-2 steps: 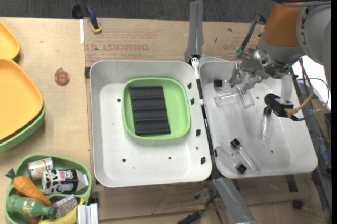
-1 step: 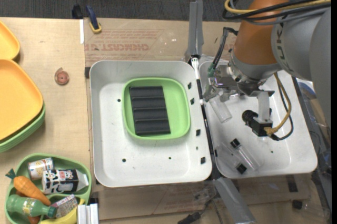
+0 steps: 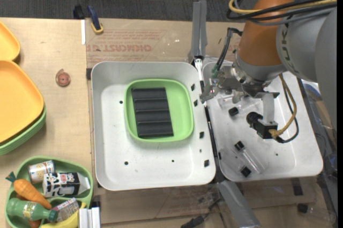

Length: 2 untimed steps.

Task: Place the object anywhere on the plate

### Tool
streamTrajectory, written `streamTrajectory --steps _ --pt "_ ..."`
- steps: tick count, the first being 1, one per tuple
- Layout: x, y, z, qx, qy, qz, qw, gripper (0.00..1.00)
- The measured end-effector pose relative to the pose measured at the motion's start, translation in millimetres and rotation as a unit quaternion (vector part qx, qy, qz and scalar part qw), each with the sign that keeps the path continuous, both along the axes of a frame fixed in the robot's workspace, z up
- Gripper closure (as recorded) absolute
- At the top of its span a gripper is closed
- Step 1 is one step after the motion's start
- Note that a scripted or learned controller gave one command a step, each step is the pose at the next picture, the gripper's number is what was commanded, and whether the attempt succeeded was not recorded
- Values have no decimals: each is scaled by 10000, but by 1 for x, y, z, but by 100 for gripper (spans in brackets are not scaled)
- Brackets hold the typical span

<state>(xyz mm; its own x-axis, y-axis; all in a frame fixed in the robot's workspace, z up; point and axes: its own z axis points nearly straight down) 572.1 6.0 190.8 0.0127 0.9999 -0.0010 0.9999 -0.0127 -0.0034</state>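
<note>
A green square plate (image 3: 184,109) lies in the middle of the left white bin (image 3: 110,141). A dark ridged rectangular object (image 3: 152,112) rests flat on the plate, near its centre. My gripper (image 3: 229,91) hangs over the upper left part of the right bin (image 3: 300,160), close to the divide between the two bins and to the right of the plate. The orange band (image 3: 266,18) and the grey wrist hide most of it from above. Nothing shows in its grasp.
Small black pieces (image 3: 239,145) and a clear plastic item (image 3: 250,158) lie in the right bin. A yellow-and-black cable (image 3: 278,133) loops below the wrist. Yellow dishes (image 3: 16,98) and a green bowl of toy food (image 3: 45,195) sit on the bench at left.
</note>
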Motion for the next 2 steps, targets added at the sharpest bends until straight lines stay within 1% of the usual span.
streamTrajectory --steps 1,2 --pt "8 -34 18 -5 -8 -278 9996 0" --pt "-49 -4 15 -2 3 -341 9994 0"
